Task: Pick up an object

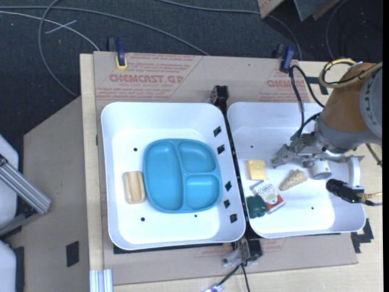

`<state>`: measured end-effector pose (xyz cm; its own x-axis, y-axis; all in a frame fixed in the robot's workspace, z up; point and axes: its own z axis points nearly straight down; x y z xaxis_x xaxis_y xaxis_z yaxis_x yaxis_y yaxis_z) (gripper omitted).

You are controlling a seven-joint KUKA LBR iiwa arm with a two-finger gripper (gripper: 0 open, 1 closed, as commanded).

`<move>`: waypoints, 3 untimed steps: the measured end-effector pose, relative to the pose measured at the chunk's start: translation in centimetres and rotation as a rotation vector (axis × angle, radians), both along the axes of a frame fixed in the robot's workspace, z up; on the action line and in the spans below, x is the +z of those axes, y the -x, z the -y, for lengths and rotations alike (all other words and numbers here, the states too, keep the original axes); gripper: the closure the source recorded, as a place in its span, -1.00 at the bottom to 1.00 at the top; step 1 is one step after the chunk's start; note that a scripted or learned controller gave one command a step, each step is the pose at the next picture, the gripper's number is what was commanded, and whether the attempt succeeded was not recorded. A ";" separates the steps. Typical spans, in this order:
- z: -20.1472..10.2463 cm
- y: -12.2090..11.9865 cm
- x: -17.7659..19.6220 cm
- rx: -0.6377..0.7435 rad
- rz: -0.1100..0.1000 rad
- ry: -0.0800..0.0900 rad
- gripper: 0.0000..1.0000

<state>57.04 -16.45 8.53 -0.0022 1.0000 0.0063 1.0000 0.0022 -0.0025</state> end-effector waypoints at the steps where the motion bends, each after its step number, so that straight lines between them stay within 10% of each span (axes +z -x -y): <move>1: 0.1 0.0 1.1 -0.001 0.003 0.002 1.00; 3: 1.4 0.3 12.4 -0.002 0.009 0.009 1.00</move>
